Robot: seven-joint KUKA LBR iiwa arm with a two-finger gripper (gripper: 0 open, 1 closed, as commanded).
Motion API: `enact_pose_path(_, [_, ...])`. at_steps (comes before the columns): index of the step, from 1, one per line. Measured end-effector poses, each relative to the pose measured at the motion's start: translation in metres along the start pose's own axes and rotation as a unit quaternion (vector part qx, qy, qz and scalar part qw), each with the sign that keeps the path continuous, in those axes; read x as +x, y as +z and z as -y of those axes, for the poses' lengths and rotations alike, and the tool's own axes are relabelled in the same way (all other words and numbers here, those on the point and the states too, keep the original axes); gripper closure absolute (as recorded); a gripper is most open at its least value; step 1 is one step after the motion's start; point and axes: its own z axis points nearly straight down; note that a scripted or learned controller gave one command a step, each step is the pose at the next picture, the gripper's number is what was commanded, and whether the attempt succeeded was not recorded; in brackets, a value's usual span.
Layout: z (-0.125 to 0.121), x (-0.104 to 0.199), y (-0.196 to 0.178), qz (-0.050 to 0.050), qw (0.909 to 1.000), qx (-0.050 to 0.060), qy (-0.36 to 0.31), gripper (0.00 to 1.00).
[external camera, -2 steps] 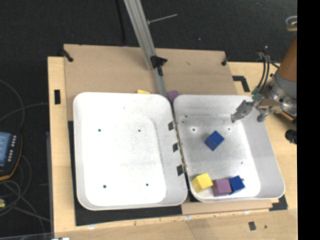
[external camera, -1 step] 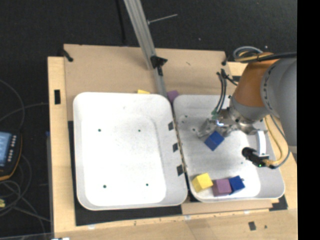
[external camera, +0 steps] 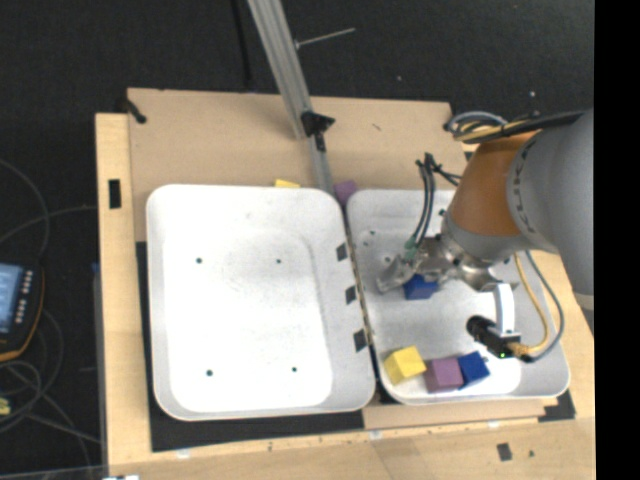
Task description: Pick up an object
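- We see the gripper (external camera: 405, 271) low in the right bin (external camera: 540, 383), its tip just beside a blue block (external camera: 421, 288) that lies near the bin's middle.
- We cannot tell how the claw stands: the wrist and its cables hide the tip, so we do not claim that anything is pinched.
- The blue block is the likeliest target, we judge, since it sits right at the gripper and apart from the other pieces.
- Three more blocks crowd the near rim: a yellow block (external camera: 404, 364), a purple block (external camera: 444, 373) touching it or nearly so, and a second blue block (external camera: 473, 367) against the purple one.
- To do the step well, we centre the gripper over the lone block, not off to its left side, so a closing claw takes it squarely instead of nudging it away.
- We go down until the block sits well between the two sides, then close firmly and lift straight up.
- We lift slowly at first; if the block stays on the bin floor, the grasp has missed and we try again.
- We keep away from the divider between the bins (external camera: 352, 288), which lies close on the gripper's left in this view.
- The left bin (external camera: 240, 298) plays no part in this pick.
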Motion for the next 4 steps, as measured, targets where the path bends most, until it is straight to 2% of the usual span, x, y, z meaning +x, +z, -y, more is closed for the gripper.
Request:
enact_pose_path(1, [-0.002, -0.004, -0.011, 0.001, 1.0, -0.003, 0.003, 1.0])
enact_pose_path(2, [-0.018, -0.022, -0.006, 0.0, 1.0, -0.007, 0.002, 1.0])
enact_pose_path(3, [-0.002, 0.051, -0.105, 0.0, 1.0, -0.004, -0.002, 1.0])
enact_pose_path(4, [-0.061, 0.148, -0.179, -0.001, 1.0, -0.005, -0.003, 1.0])
